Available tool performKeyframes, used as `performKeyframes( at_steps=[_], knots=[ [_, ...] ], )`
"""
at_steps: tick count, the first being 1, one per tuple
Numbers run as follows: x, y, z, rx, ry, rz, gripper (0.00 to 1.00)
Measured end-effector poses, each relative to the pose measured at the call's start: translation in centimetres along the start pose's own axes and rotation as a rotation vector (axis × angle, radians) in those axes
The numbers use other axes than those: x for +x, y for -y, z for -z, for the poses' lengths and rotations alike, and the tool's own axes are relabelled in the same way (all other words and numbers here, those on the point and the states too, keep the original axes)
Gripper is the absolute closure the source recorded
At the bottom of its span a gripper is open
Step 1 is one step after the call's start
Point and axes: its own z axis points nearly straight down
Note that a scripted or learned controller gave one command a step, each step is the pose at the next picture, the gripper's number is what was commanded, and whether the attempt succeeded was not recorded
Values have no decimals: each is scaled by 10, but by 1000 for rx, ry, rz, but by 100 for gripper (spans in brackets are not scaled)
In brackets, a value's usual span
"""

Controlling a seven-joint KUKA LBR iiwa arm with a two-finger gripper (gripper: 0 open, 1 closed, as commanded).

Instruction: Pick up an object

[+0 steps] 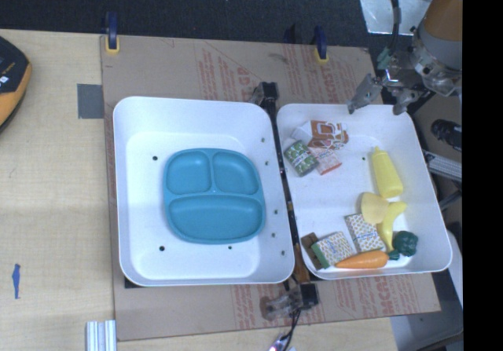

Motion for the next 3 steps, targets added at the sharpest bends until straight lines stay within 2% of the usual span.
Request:
performKeyframes(
  at_steps=[1, 2, 3],
  knots=[
    [27, -21, -134, -17, -1, 0, 0],
    [29, -21, -144, -16, 0, -2, 0],
    [29, -23, -131, -21, -1, 0, 100]
  ],
)
